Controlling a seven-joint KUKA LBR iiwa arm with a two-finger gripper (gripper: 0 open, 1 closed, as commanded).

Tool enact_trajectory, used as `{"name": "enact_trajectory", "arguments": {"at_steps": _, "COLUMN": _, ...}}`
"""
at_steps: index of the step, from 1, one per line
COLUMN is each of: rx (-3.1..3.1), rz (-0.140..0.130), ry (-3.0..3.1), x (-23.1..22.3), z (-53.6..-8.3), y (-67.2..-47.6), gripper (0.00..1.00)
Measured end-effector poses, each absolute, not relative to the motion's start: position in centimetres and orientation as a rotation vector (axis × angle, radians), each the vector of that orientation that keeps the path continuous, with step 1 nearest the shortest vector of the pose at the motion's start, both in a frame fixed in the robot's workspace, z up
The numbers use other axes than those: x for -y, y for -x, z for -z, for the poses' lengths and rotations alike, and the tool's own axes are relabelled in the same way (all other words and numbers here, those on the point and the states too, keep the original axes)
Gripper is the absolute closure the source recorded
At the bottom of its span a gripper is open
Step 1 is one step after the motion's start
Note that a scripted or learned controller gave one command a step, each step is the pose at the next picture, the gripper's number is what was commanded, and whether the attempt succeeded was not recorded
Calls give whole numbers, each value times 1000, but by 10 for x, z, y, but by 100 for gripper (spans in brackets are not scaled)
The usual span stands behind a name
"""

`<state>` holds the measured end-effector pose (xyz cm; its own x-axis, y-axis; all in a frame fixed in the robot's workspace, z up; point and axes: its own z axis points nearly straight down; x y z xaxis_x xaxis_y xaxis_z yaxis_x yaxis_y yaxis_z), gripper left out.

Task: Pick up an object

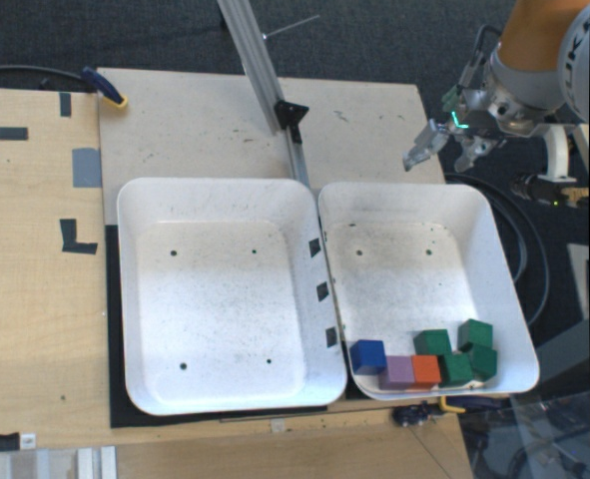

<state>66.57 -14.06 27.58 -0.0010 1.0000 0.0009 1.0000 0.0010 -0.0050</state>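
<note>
The bench (35, 297) carries two shallow white bins side by side: the left bin (220, 297) and the right bin (414, 238). A grey metal rail (255, 53) runs at a slant from the far edge down to the seam between them. The arm (544, 38), grey with an orange band, stands at the far right, and its gripper (444, 148) hangs just beyond the right bin's far rim, fingers spread apart with nothing between them. All blocks sit clustered in the near right corner of the right bin (packed closely together): green blocks (459, 352) at the right, a blue block (368, 356) at the left, a purple block (400, 370) and an orange block (426, 369) between.
</note>
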Motion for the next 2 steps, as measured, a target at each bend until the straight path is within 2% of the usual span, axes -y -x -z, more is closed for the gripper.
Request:
{"name": "enact_trajectory", "arguments": {"at_steps": 1, "rx": 2224, "rz": -3, "ry": 2219, "x": 141, "z": -279, "y": -666, "gripper": 0}}
{"name": "enact_trajectory", "arguments": {"at_steps": 2, "rx": 2222, "rz": -7, "ry": 2217, "x": 137, "z": -230, "y": -674, "gripper": 0}}
